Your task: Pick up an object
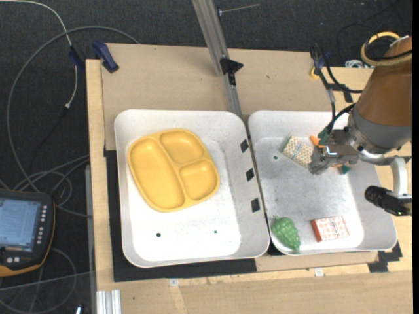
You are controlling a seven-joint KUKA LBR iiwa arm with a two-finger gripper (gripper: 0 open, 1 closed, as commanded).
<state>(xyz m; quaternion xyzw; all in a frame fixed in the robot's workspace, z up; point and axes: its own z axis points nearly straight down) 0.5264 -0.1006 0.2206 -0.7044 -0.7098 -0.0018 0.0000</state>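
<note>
In the right bin [294, 195] lie three things. A small white packet with a speckled pattern [298, 150] rests near the bin's far side. A green bumpy object [285, 233] sits against the near left rim. A small orange-red box [329, 227] lies near the front right. My gripper [319, 164] hangs low over the right bin, just right of the speckled packet and touching or almost touching its right edge. The arm's wrist hides much of the gripper from above.
The left bin [229, 227] holds a yellow divided plate [173, 167]. A slanted metal post [213, 25] rises behind the gap between the bins. Black clips [249, 174] line the rim between them. A pendant [23, 226] lies off the bench at the left.
</note>
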